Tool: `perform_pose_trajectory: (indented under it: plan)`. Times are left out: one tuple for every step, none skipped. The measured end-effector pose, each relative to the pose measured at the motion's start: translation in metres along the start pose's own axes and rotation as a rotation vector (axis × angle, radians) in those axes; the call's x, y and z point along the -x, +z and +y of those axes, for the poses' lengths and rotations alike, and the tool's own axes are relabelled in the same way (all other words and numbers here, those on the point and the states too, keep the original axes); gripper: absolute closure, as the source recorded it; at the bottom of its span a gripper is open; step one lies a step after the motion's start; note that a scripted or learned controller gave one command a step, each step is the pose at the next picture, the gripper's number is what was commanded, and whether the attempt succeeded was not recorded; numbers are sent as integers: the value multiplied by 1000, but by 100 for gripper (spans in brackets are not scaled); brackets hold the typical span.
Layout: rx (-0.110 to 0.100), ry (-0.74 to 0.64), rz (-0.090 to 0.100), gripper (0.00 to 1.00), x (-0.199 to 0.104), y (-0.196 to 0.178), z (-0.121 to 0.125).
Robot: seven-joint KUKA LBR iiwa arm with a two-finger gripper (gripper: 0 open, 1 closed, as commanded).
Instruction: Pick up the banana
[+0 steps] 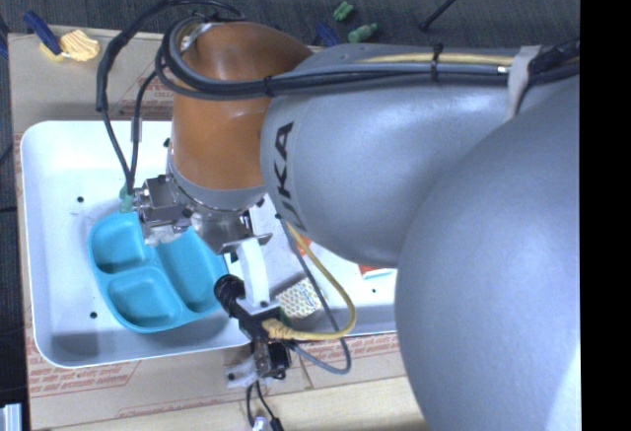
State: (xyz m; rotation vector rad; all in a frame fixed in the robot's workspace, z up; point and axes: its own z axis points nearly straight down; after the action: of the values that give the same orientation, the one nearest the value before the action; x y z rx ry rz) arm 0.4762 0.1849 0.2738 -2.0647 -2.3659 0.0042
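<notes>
My gripper (185, 222) hangs under the orange wrist band (232, 113), low over the left white bin (49, 182). It sits right at the upper right edge of a blue divided tray (148, 276) lying in that bin. The wrist body covers its tip. The grey arm (424, 192) spreads across the right half of the view and hides most of the right bin and the left bin's right side.
A small checkered object (299, 299) lies by the strip between the bins, next to yellow and black cables (296, 325). A sliver of the right bin (377, 283) peeks out below the arm. Small yellow (79, 46) and green (355, 25) items lie beyond the bench.
</notes>
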Motion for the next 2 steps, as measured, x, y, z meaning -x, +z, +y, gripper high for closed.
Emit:
perform_pose_trajectory:
  plan:
    - [-4,424,0,100,46,26,-7]
    - [1,219,1,100,52,7,-7]
